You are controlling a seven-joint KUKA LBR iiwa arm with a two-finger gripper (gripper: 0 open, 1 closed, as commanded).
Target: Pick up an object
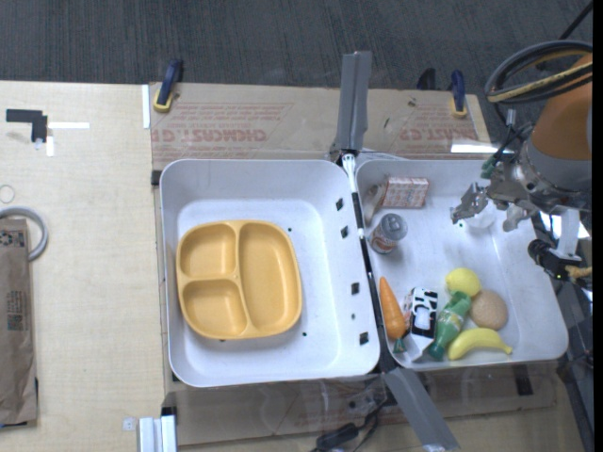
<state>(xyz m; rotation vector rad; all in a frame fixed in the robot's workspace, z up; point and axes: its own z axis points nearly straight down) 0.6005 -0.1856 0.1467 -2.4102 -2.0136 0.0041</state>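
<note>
Plywood bench (pixel 75 205) under an overhead camera carries two shallow white bins, with dark grey carpet (pixel 236 17) across the top of the frame. Left white bin (pixel 188 182) holds a yellow three-compartment plastic plate (pixel 240 279). Right white bin (pixel 528 281) holds a pink patterned box (pixel 406 192), a small tin can (pixel 387 232), an orange toy carrot (pixel 392 307), a black-and-white carton (pixel 422 311), a green bottle (pixel 449 323), a yellow lemon (pixel 463 282), a brown bun (pixel 489 310) and a yellow banana (pixel 479 344). At upper right, the grey two-finger gripper (pixel 488 208) hangs over bare bin floor, fingers spread, gripping nothing.
</note>
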